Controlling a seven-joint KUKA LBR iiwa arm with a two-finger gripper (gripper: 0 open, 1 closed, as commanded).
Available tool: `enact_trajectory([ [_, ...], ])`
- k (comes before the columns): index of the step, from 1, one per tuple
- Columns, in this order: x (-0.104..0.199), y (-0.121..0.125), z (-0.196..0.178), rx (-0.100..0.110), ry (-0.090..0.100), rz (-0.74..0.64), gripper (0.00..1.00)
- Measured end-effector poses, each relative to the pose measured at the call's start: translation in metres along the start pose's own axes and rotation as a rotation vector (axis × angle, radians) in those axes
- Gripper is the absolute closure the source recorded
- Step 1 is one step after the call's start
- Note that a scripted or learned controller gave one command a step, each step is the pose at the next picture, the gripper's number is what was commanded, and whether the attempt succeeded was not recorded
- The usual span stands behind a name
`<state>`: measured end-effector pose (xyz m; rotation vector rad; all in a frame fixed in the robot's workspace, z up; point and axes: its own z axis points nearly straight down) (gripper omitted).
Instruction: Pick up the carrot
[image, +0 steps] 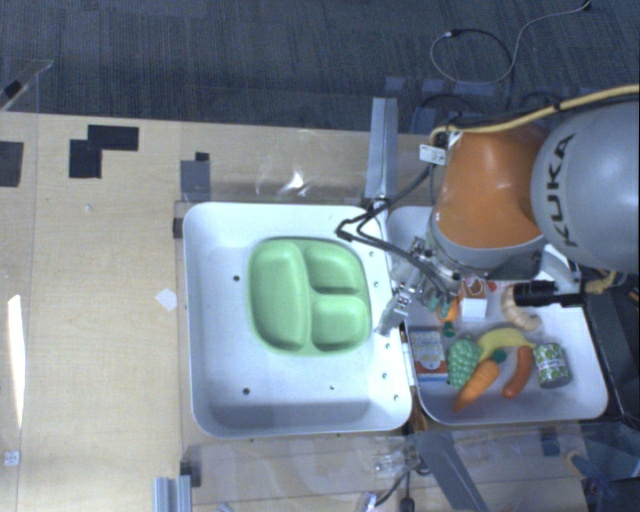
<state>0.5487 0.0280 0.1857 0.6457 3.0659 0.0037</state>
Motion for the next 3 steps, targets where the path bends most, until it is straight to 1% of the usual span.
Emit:
enact_trajectory([
  [1,0.050,-0.009,0.000,-0.001,0.002,-0.292,0.00],
  [2,0.033,0.003,-0.001,-0.002,-0.002,-0.876,0.00],
  [3,-0.030,0.018,-0.001,-0.003,-0.002,-0.937,0.00],
])
